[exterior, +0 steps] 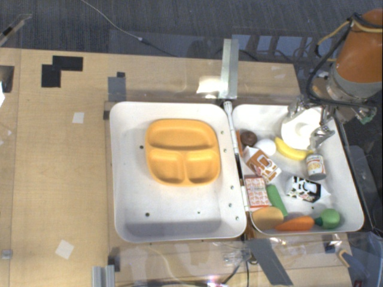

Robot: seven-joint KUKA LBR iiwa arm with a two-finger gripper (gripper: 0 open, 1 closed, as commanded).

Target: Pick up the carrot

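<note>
On the bench sit two white bins side by side. Inside the left bin is a yellow tray with three parts, and it lies flat near the middle. Lots of small things are in the right bin. Down at the near edge of that bin lies the carrot, orange and flat on its side. It is between a yellow bun on its left and a round green thing on its right, and it looks like it touches both. A green stick-shaped thing lies just above the carrot. Next to that is a small card with red squares on it, and above the card is a little orange and white box. A brown ball and a white egg sit near the far left part of the bin. A banana lies close to the egg, by a white round thing. A small jar stands just below the banana, and a black and white toy lies below the jar. Up at the far right of the bin is the arm, grey with an orange band. Its gripper hangs over the far right part of the bin, above the white round thing, and its two fingers are spread apart with nothing between them. The gripper is well apart from the carrot.
</note>
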